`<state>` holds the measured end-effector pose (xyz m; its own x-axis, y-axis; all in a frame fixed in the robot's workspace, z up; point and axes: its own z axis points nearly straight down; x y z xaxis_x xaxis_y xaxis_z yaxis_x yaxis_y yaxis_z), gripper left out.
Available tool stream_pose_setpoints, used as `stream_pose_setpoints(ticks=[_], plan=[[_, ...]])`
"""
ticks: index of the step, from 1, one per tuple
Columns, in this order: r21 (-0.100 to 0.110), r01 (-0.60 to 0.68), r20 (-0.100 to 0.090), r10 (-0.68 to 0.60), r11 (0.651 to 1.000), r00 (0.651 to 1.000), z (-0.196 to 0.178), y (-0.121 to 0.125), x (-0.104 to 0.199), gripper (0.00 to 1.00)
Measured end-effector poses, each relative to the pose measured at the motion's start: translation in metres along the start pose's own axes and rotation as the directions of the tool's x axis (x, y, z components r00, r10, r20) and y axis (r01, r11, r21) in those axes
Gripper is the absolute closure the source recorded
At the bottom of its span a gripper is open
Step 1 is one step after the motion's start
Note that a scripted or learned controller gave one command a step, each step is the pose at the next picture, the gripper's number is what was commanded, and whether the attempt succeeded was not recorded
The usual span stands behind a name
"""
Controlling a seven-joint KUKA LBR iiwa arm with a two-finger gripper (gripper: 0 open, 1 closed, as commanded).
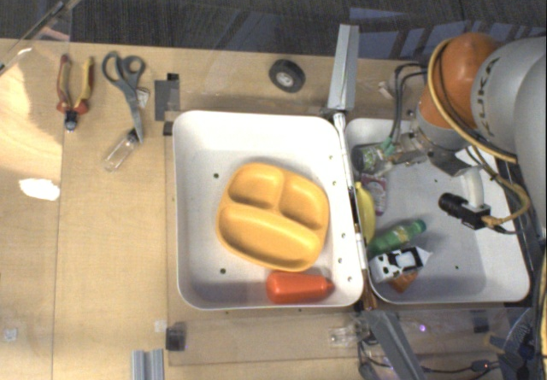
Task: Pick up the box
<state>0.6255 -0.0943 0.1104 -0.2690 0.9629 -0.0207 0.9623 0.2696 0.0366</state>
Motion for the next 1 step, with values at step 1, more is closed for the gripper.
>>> stream_pose_setpoints(ticks=[1], plan=[[0.0, 0.0, -0.001, 0.0, 1.0, 1.0, -0.0001, 0.0001, 0.0002, 0.0]])
